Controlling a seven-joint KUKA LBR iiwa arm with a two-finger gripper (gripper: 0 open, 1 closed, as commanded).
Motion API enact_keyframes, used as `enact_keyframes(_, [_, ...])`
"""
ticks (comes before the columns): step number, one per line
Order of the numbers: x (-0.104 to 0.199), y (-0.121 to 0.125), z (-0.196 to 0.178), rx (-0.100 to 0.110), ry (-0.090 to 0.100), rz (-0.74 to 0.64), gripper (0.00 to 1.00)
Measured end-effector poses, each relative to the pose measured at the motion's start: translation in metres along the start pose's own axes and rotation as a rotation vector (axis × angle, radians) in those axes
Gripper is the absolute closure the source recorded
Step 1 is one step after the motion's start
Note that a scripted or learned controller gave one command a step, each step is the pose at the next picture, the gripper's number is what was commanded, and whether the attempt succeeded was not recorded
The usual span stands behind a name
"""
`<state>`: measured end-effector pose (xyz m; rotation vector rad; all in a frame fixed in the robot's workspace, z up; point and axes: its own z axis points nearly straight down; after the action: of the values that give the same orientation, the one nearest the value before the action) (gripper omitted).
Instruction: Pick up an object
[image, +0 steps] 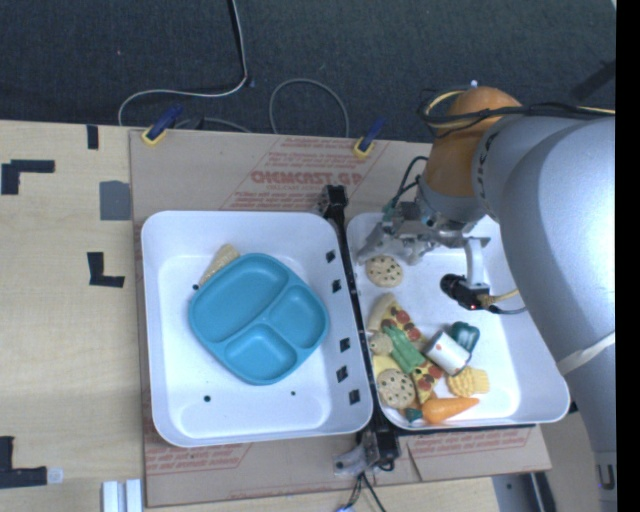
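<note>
While I scan from the left, the desk (60, 330) shows bare wood with black tape marks, then the left bin (160, 300), which carries a blue divided plate (262, 316) lying flat and turned at an angle, with a pale cracker-like piece (220, 262) peeking from under its upper edge. That plate takes up most of the bin, so I judge it a poor target.

Across the divider, the right bin (530, 385) holds the likelier picks. A cookie (383, 270) lies alone near the top, apart from the rest. Lower down sits a crowded heap: a pizza slice (392, 318), a green piece (405, 350), a second cookie (395, 387), a small white can (448, 351), a yellow ridged piece (468, 380) and a carrot (450, 408), several touching or overlapping.

My tool (400, 235) hangs over the bin's upper part, just above the lone cookie, which I judge the cleanest grab. Whether it is open or closed, I cannot tell; nothing visibly sits in it.
</note>
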<state>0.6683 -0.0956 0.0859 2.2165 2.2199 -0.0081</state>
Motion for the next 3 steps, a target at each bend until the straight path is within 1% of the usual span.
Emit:
enact_keyframes(1, [-0.0086,0.0006,0.0,-0.002,0.006,0.001,0.0])
enact_keyframes(3, [-0.0061,0.0004,0.0002,-0.002,0.004,0.001,0.0])
